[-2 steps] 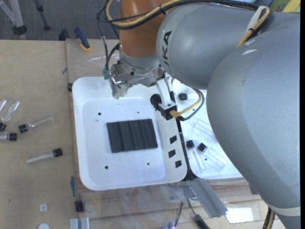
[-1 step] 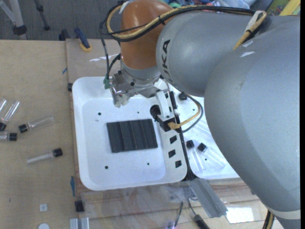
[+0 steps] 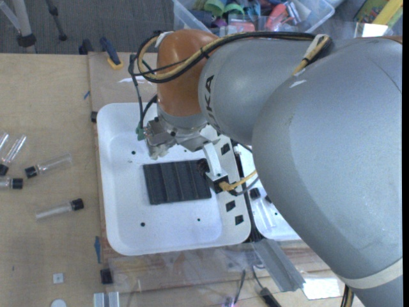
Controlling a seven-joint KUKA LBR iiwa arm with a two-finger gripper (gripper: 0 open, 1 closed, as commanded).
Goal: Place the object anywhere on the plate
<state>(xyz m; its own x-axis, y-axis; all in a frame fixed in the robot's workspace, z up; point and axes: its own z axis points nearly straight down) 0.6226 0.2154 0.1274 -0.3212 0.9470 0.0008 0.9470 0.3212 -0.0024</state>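
Grey KUKA arm (image 3: 319,126) w/ orange wrist band (image 3: 182,69); black + yellow cables (image 3: 192,51) along it, white bracket w/ black squares.

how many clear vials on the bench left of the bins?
4, maybe more beyond the left frame edge. One upper left near the edge, one with a black cap beside it, one at the edge, one lowest, nearest the white bin.

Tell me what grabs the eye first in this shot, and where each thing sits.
The huge grey arm fills the right side, its orange band hanging above the left white bin. A dark ribbed rectangular plate lies flat in that bin, just below the wrist. A clear tub of colourful toys stands at the top edge.
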